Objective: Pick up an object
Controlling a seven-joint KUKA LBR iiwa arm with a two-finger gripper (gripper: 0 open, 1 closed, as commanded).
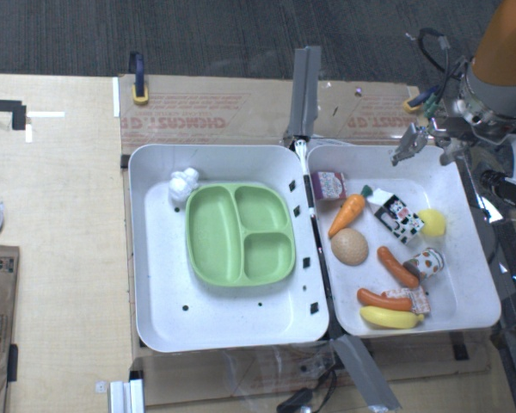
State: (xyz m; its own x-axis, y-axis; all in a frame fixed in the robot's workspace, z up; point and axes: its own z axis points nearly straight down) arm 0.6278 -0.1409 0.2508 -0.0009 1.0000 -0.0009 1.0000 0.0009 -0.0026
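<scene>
The arm (499, 41) is reaching in from the far right, its orange band sitting above a grey wrist, and the claw (430, 140) is hanging over the far right corner of the right bin (490, 304). Its two fingers are standing apart, with nothing between them, and one dark fingertip (406, 151) is pointing down toward the bin's far rim.

The right bin is holding the loose things. A small purple packet (329, 184) is lying at the far left, just beside the divider. An orange carrot (347, 214) is lying at a slant near it, and a tan egg-shaped ball (350, 247) is sitting just in front of the carrot. A black-and-white carton (397, 214) is lying tilted in the middle, with a yellow lemon (433, 223) just to its right. Nearer, a red sausage (397, 267) is lying at a slant, touching a small patterned can (428, 261). At the near edge a second sausage (384, 298) is lying beside a yellow banana (390, 317). All of these are well apart from the claw.

The left bin (150, 256) is carrying a green divided plate (239, 233) in its middle and a small white lump (183, 184) at its far left corner. Both bins are resting on the pale wooden bench (52, 231).
</scene>
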